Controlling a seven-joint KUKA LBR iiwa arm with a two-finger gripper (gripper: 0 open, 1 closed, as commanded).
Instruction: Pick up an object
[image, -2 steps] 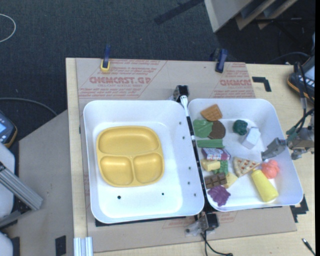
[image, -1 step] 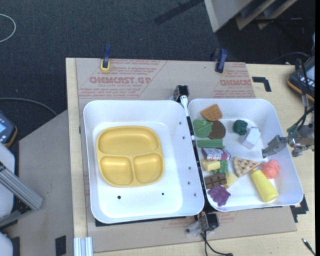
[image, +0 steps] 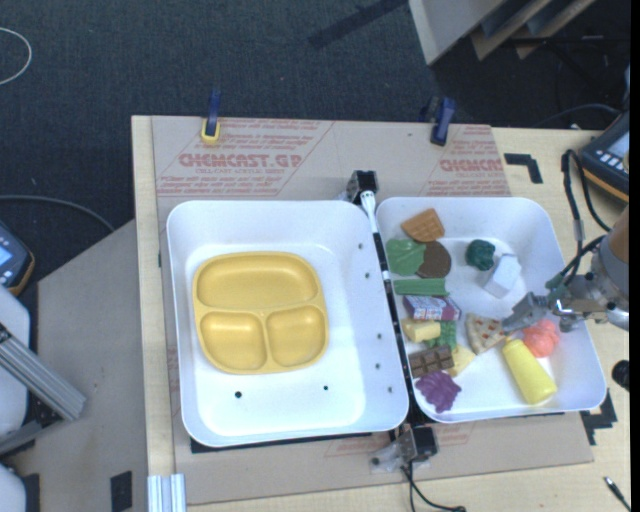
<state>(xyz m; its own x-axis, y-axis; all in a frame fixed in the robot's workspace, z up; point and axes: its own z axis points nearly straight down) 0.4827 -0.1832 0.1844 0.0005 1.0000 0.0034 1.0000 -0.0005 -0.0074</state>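
The right bin (image: 560, 235) holds several toy foods: a tan waffle (image: 423, 224), a green leaf (image: 403, 257), a brown cookie (image: 435, 261), a dark green piece (image: 481, 252), a white block (image: 503, 273), a pizza slice (image: 486, 332), a yellow bottle (image: 528, 370), a pink-orange fruit (image: 543, 339), a chocolate bar (image: 432, 360) and purple grapes (image: 438, 391). My gripper (image: 540, 310) hangs low over the bin's right half. It is just above the pink-orange fruit and right of the pizza slice. Nothing visibly hangs from it.
The left bin (image: 190, 225) carries a yellow divided plate (image: 262, 308). A black hinge strip (image: 385, 290) runs between the bins. The arm (image: 605, 285) comes in over the right bin's right rim. Cables and a device (image: 610, 160) lie at the bench's right edge.
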